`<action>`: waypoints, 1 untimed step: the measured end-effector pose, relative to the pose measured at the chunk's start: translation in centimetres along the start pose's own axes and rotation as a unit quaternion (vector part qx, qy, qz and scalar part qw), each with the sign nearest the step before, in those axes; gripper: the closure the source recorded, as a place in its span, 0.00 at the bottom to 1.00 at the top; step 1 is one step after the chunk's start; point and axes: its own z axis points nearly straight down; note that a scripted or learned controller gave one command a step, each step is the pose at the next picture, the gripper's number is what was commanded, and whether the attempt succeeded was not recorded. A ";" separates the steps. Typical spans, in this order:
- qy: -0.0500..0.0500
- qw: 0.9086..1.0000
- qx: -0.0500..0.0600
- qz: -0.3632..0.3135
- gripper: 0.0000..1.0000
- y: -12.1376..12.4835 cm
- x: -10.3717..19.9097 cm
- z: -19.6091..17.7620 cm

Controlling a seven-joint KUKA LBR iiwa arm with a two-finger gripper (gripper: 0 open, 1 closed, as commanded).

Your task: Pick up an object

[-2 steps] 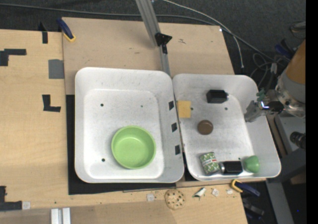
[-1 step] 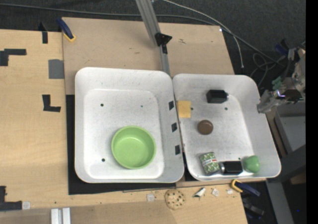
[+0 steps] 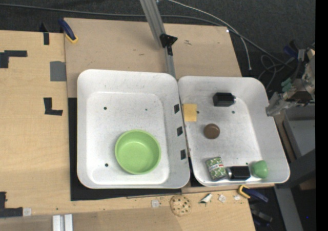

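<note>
Pole (image 3: 151, 14): slants over the bench top.
Clamp (image 3: 69, 30): upper left edge.
Cookie (image 3: 178, 205): below the bins.

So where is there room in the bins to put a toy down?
Left bin: bare all around the green bowl. Right bin: bare between the brown disc and its right wall. Its near edge is crowded.

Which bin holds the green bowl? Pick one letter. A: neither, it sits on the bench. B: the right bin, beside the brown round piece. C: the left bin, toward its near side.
C: the green bowl sits inside the left bin, toward its near side, while the brown round piece lies in the right bin.
</note>
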 end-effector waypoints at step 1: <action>0.001 1.000 0.002 -0.002 1.00 1.7 5.3 2.0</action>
